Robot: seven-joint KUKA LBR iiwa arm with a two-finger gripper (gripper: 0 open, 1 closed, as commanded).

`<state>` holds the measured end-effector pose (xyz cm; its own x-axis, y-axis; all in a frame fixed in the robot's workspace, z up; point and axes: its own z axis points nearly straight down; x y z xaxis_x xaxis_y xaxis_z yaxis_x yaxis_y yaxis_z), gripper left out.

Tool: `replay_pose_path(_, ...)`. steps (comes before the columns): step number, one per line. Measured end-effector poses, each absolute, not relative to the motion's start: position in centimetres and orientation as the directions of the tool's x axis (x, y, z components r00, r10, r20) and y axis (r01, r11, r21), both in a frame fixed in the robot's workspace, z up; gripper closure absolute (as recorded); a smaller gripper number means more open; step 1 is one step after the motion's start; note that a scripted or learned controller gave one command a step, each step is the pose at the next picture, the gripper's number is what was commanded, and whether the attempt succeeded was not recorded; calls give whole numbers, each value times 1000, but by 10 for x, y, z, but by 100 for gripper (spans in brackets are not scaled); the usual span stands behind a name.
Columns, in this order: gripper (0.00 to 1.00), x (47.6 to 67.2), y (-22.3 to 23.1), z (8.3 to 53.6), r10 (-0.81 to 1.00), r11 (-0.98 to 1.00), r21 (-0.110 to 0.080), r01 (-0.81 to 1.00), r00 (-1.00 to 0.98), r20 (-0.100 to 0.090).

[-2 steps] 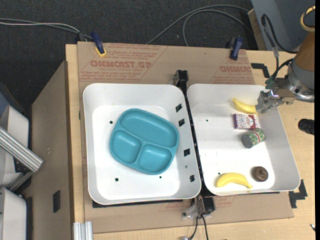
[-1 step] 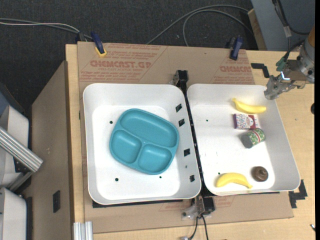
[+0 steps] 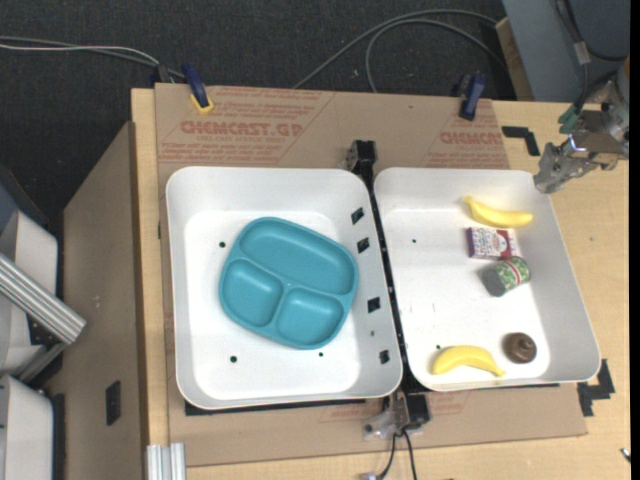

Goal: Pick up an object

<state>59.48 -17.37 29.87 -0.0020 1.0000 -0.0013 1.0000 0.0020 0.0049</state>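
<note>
The right bin (image 3: 440,268) holds a yellow banana (image 3: 497,212) near its far right corner. A small purple and white packet (image 3: 490,242) lies just below it, then a little green-labelled can (image 3: 507,275) on its side. Along the bin's front lie a second banana (image 3: 465,361) and a brown doughnut (image 3: 519,347). My gripper (image 3: 556,170) hangs at the right edge of the view, outside the bin's far right corner, up and to the right of the first banana. Nothing shows between its tips.
The left bin (image 3: 190,268) holds a teal divided plate (image 3: 288,281). Black clips (image 3: 361,154) join the two bins along the middle divider. Blue clamps (image 3: 197,88) pin the cardboard sheet at the back. Cables run across the dark floor behind the bench.
</note>
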Motion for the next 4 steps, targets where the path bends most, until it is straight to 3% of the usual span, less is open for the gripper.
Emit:
replay_pose_path(1, 100, 579, -116, 280, 1000, 5, -4, 1000, -5, 3)
replay_pose_path(3, 100, 557, -18, 255, 1000, 6, -3, 1000, -6, 3)
replay_pose_path(4, 100, 537, 35, 234, 1000, 5, -5, 1000, -5, 2)
